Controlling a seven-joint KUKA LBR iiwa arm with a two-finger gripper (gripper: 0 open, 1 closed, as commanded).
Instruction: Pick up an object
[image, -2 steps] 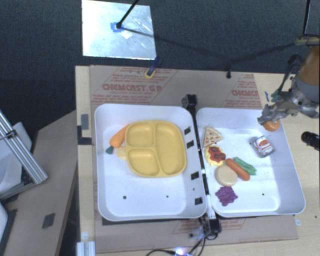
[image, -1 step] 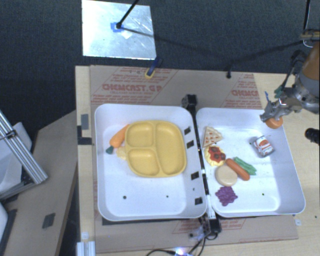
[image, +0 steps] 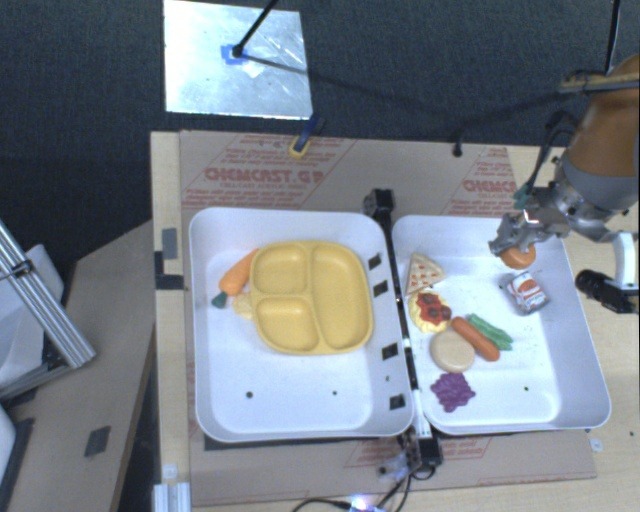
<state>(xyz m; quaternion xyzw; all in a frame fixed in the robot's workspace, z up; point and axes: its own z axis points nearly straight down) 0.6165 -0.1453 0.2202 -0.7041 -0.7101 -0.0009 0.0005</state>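
My gripper (image: 515, 238) hangs over the far right part of the right bin (image: 575, 395). Directly under it lies a small orange round object (image: 519, 258), partly covered by the gripper; whether it is gripped I cannot make out. A red and white packet (image: 525, 292) lies just in front of it. Further left in this bin are a pizza slice (image: 425, 270), a red and yellow food piece (image: 430, 311), a sausage (image: 476, 338), green beans (image: 493, 330), a tan disc (image: 452, 352) and purple grapes (image: 453, 391).
The left bin (image: 230, 400) holds a yellow divided plate (image: 305, 297), with a carrot (image: 237, 272) and a pale piece (image: 243, 306) at its left edge. A black divider with clips (image: 395, 300) runs between the bins. A metal sheet (image: 238, 58) lies beyond the bench.
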